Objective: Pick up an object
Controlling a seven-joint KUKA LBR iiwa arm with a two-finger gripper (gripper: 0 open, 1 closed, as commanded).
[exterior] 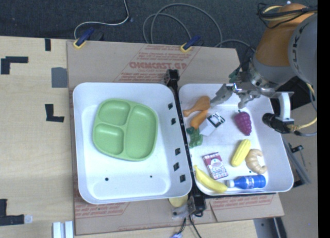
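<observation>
The right bin [276, 144] holds several toy items. A purple grape bunch [244, 122], a small black-and-white object [215, 120] and an orange drumstick [198, 107] lie in its far half. My gripper [232, 98] hangs over the bin's far side, above and between the drumstick and the grapes. It is open, its fingers [222, 94] spread apart with nothing between them. A yellow corn cob [241, 152], a croissant [256, 160], a red box [215, 165], a banana [209, 180] and a blue bottle [250, 182] lie nearer the front.
The left bin [87, 175] holds a green divided plate [125, 129]. A carrot [198, 119] and broccoli [195, 138] sit by the divider between the bins. Cables loop on the dark floor behind the bench.
</observation>
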